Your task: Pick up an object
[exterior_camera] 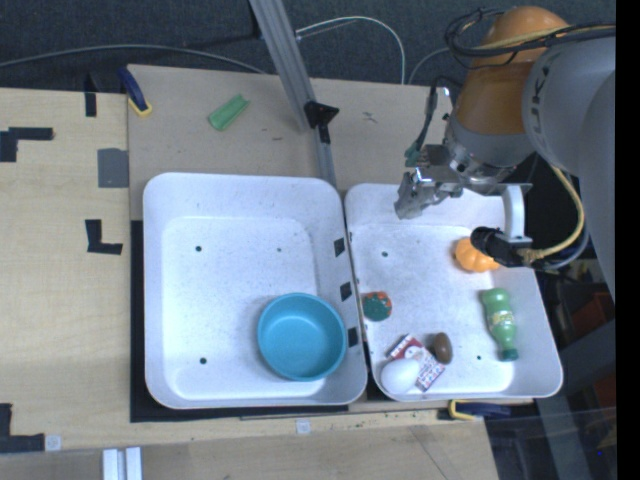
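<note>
Scanning left to right | left bin [170, 268]: blue bowl [301, 335] near front right corner | right bin [540, 363]: teal lump [377, 306], white egg [399, 376], orange toy [473, 256], green bottle [499, 320] | gripper [412, 203] above right bin's back left corner, finger state cannot be told

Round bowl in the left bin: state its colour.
The round plastic bowl is light blue, plain, as the camera view shows.

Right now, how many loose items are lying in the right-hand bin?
5, maybe more hidden under the arm. Orange rounded toy at the right wall, green plastic bottle below it, small teal object near the left wall, brown oval piece and white egg-shaped item at the near edge.
</note>
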### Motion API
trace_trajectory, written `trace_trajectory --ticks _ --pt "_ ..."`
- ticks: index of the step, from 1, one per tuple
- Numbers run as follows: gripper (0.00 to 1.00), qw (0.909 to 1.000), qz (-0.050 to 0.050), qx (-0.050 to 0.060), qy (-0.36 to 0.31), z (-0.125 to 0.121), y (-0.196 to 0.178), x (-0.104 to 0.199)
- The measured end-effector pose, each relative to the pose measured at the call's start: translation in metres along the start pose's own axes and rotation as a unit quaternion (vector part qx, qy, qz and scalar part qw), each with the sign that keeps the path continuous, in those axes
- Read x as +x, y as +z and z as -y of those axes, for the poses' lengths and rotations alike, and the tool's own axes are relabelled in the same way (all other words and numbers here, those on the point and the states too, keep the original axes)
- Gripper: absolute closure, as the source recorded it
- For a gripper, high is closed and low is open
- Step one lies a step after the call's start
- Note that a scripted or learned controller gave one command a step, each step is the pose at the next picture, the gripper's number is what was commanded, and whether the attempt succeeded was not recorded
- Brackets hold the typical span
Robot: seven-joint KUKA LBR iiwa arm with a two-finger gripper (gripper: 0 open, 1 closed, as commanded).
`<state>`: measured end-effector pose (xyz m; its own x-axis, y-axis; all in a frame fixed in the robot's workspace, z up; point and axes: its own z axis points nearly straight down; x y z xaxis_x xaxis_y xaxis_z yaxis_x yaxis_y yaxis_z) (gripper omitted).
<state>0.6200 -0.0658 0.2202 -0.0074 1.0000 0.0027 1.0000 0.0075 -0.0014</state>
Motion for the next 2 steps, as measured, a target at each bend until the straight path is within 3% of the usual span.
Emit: trace_trajectory --ticks 2 --pt "1.0 1.0 0.0 0.0 0.0 0.035 -0.009 0.107"
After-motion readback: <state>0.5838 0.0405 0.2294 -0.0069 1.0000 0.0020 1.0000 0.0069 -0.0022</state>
